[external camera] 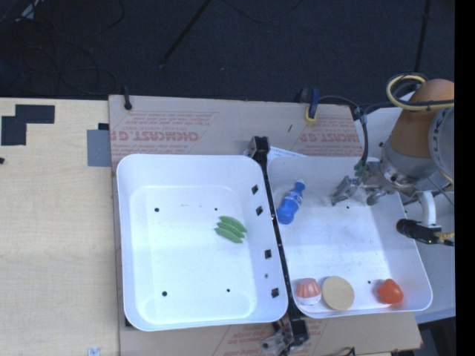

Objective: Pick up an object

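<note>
Near the front edge of the right bin (415, 302): three small things in a row — a pink-and-white rounded piece (308, 291) at the front left corner, a tan disc (338, 293) touching or just beside it, and a red-orange ball (390, 291) apart toward the front right corner.

In the left bin (148, 310), about midway back and right of centre: a green pod-like item (231, 228), lying flat, well apart from the bin walls. Black clips (267, 254) spaced down the seam between the two bins.

Farther back in the right bin, close to its left wall: a blue bottle (289, 202), lying tilted with its narrow end toward the rear right.

Beyond that, over the rear right part of the right bin: the end effector (349, 193), reaching in from the right on the grey arm (415, 162) with its orange band (434, 91). Fingers (341, 195) apparently parted and pointing left, though too small and blurred to be sure; nothing visible between them. Well apart from the blue bottle, not touching any item.

Behind both bins: brown cardboard sheet (193, 128) with red printing, lying on the light wooden desk (52, 236), then dark floor with cables at the far edge.
</note>
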